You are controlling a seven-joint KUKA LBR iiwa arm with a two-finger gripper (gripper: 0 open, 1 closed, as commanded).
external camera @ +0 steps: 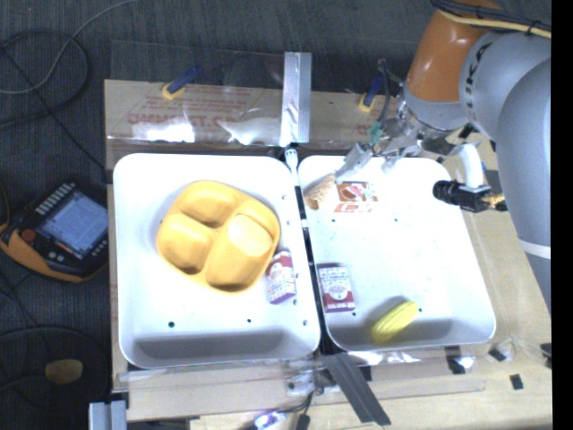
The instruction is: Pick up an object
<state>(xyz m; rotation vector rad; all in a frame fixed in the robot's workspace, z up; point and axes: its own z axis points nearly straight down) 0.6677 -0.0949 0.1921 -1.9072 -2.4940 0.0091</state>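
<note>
White bins: two shallow trays side by side on the table (125, 115); left bin (134, 267), right bin (448, 267).
Yellow mass: a large, lobed, soft-looking yellow object (218, 233) fills the middle of the left bin; what it is cannot be made out.
Small packets: one red-and-white packet (281, 279) lies in the left bin against the dividing wall, just beside the yellow mass; a second packet (335, 288) lies just across the wall in the right bin. Their print is too small to read.
Corn: a yellow corn cob (394, 319) rests near the right bin's front edge.
Far corner: a tan piece (320, 192) and a flat red-and-white wrapper (354, 195) lie together at the right bin's back left.
Hand: the hand (358, 159) sits low over that back left corner, just above the wrapper; its tip is small and blurred, so whether it is clenched or released cannot be told, and nothing is seen in its grasp.
Arm: cut off at the right edge.
</note>
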